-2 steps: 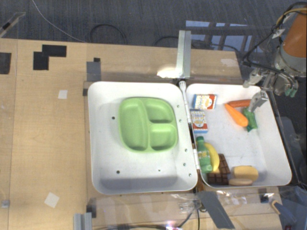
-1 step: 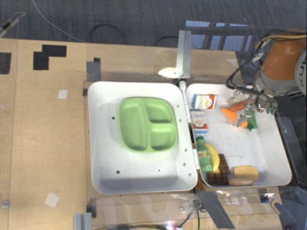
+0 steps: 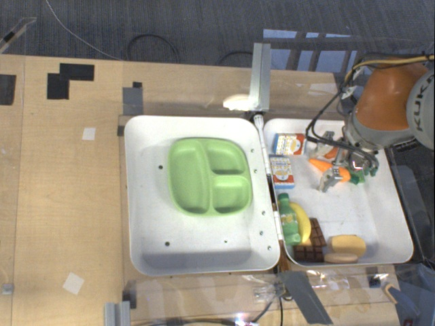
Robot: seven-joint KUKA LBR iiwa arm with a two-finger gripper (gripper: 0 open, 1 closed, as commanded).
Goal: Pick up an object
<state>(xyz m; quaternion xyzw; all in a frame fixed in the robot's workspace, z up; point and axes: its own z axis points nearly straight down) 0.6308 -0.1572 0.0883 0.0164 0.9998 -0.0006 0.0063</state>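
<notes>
We hover our gripper directly over the carrot, its length running left-right, finger state unclear.

Bins white. Tray light green, plain. Carrot orange with green top. Two cartons white and blue with orange-red print. Bottle green. Banana yellow. Bread roll tan. Chocolate dark brown, gridded. Arm grey, orange band. Bench pale wood.
</notes>
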